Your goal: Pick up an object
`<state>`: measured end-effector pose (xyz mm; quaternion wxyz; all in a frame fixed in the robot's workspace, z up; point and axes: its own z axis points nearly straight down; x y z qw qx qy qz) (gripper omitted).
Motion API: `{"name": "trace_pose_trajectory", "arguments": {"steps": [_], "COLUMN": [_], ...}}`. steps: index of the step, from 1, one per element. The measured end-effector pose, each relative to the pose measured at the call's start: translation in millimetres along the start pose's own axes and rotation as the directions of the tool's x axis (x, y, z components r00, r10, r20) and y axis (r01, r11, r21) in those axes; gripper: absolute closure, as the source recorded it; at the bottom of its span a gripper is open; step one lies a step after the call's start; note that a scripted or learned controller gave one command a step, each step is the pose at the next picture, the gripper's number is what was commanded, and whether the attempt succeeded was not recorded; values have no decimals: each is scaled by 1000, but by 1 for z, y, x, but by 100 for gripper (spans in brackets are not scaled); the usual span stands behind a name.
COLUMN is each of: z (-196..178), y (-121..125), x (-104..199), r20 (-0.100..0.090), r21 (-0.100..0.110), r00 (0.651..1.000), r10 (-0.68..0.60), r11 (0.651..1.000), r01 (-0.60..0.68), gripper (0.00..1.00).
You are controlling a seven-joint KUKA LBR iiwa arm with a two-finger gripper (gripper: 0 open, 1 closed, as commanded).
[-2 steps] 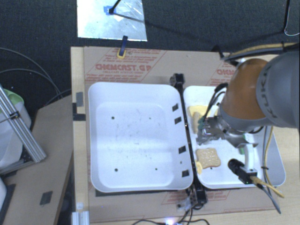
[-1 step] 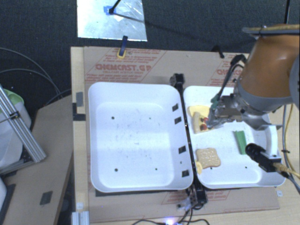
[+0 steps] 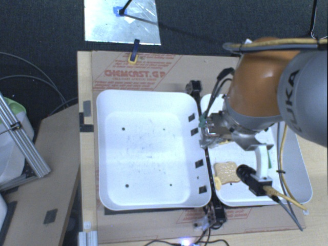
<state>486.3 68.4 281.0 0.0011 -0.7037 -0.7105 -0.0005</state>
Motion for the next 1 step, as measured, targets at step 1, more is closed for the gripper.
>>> {"name": "trace_pose_trajectory", "arguments": {"steps": [1], "z": [-162], "y": [2], "x": [-2], "r20": [-2], "r21": [-23], "r00": [1000], "r10": [4], "r11": [1000], "r01": [-4], "gripper": [100]}}
